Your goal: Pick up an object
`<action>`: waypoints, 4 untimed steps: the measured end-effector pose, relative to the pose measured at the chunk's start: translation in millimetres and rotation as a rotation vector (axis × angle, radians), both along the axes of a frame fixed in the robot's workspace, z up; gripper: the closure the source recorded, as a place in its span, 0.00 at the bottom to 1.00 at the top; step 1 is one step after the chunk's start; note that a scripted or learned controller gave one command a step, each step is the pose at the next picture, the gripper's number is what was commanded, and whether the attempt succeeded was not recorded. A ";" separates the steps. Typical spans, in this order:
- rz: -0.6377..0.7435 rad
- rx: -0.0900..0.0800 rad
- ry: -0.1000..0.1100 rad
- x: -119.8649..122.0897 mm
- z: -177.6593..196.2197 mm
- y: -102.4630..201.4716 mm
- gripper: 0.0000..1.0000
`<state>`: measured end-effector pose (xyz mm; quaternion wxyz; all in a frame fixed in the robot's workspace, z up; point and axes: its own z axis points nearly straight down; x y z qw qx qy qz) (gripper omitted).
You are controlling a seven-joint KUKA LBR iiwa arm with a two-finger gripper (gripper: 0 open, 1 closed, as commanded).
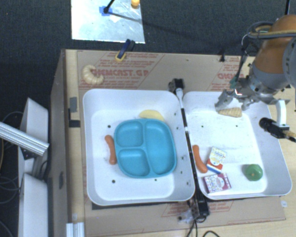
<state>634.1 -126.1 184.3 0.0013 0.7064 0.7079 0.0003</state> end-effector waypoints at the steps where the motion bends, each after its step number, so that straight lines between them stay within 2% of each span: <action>1: 0.002 -0.001 -0.008 30.2 -89.8 -34.8 0.00; 2: 0.003 0.004 -0.004 38.0 -93.7 -49.4 0.00; 3: 0.000 0.000 -0.002 20.1 -57.1 -67.8 0.00; 4: 0.001 -0.006 -0.015 6.7 -87.6 -82.0 0.00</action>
